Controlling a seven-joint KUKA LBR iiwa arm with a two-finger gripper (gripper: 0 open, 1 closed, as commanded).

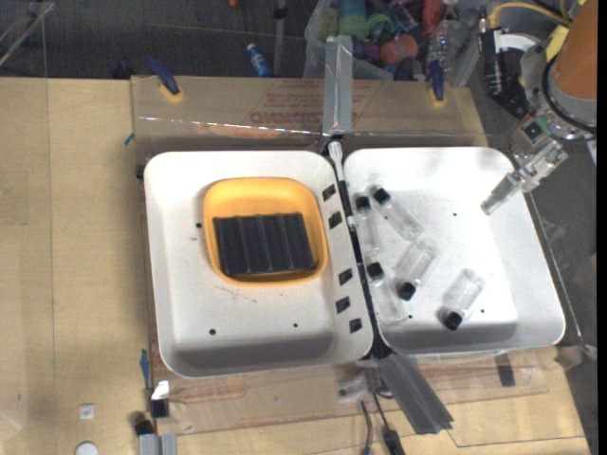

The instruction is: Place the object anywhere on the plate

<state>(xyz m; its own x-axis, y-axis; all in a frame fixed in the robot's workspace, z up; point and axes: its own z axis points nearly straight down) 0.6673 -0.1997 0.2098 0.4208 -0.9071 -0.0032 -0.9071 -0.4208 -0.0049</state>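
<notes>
While hovering over the right bin (531, 254), gripper (512, 186) touches nothing, bottles (408, 268) below.

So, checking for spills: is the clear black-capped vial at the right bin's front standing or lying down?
Lying down: the clear black-capped vial rests on its side.

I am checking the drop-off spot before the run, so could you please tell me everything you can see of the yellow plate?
The yellow plate is a shallow, rounded-square dish with a raised rim, looking like glossy plastic. It lies flat in the left bin, towards its upper middle, resting on the bin floor. A dark ribbed rectangular pad covers most of its well, touching it. Nothing else touches it.
</notes>
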